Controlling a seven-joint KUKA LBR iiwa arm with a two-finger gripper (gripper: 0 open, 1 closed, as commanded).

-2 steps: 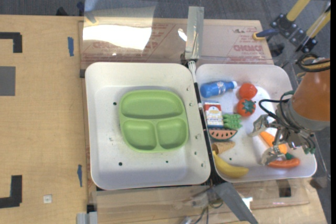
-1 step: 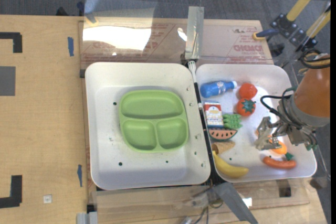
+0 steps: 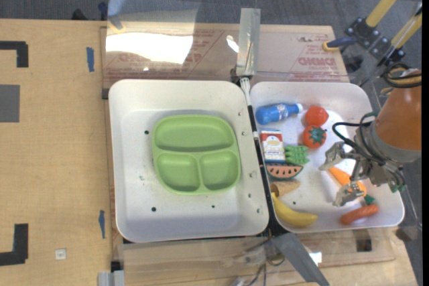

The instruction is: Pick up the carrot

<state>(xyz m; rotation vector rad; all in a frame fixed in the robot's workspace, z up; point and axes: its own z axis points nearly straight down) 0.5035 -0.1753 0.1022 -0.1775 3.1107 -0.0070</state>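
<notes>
The gripper (image 3: 345, 174) hangs low inside the right bin (image 3: 358, 96), its two metal fingers (image 3: 333, 157) spread wide, one toward the bin's far side and one toward its near side. Between them lies the carrot (image 3: 340, 175), a short orange piece resting on the bin floor; the fingers stand on either side of it, but the view is too cluttered with cables to tell whether either one touches it. Just past the near finger, against the bin's near wall, lies a reddish chili-shaped toy (image 3: 359, 213).

Farther from the gripper, toward the divider side of the right bin, a yellow banana (image 3: 292, 213) lies at the near corner, with a small cone-like piece (image 3: 285, 188) and a watermelon slice (image 3: 284, 171) just beyond it. A green leafy toy (image 3: 296, 155) sits beside a small white-and-red carton (image 3: 271, 145). Beyond those, a blue bottle (image 3: 276, 112) lies on its side, and two red tomato-like toys, one at (image 3: 316, 116) and one at (image 3: 314, 136), sit near it.

The arm's orange band (image 3: 403, 118) shows above the gripper. On the other side of the divider, the left bin (image 3: 127, 144) holds a green three-compartment plate (image 3: 196, 153). Both bins rest on the worktop (image 3: 47, 144).
</notes>
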